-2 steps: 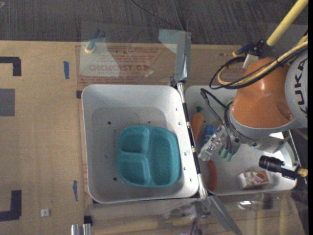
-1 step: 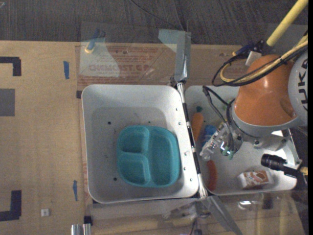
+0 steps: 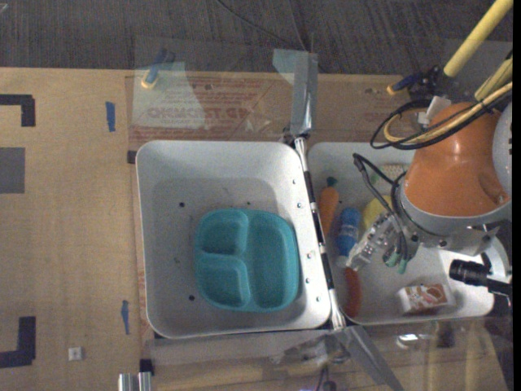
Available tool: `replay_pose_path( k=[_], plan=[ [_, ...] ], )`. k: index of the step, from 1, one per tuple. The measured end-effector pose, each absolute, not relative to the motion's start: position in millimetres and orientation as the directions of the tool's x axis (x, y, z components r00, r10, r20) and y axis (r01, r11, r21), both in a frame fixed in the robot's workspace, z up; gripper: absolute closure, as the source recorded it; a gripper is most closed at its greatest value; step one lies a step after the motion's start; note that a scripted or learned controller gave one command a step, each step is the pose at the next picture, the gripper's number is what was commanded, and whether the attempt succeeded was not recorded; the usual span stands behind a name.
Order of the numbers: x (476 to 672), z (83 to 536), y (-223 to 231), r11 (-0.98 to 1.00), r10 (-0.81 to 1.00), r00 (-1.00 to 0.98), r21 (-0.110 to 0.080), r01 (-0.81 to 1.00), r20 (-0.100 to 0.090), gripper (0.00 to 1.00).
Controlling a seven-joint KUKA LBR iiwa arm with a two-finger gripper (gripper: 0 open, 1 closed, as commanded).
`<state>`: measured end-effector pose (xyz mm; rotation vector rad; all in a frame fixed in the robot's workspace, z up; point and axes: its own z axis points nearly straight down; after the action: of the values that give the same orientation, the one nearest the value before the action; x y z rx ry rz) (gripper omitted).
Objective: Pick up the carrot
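Observation:
The carrot (image 3: pixel 328 205) is orange with a green top. It lies lengthwise along the left wall of the right bin (image 3: pixel 464 312), near the divider. My gripper (image 3: pixel 368 249) hangs over the middle of that bin, to the right of and slightly below the carrot, apart from it. The gripper's tip is close to a blue object (image 3: pixel 348 228) that lies just right of the carrot. The arm's orange band and grey wrist hide the bin's right half.
A teal divided plate (image 3: pixel 244 259) sits in the left bin (image 3: pixel 163 177). In the right bin lie a yellow item (image 3: pixel 373 212), a reddish sausage-like item (image 3: pixel 352 292) near the front and a small carton (image 3: pixel 425 297). Cables loop above the wrist.

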<state>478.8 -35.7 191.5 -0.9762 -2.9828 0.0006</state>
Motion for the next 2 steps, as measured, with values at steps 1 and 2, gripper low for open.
replay_pose_path(
  k=[1, 2],
  plan=[
    [479.4, 197, 23, 0.926, 0.377, -0.926, 0.001, 0.377, -0.001, 1.0],
    [478.4, 184, 35, 0.714, 0.7, -0.714, -0.003, 0.7, 0.003, 1.0]
  ],
)
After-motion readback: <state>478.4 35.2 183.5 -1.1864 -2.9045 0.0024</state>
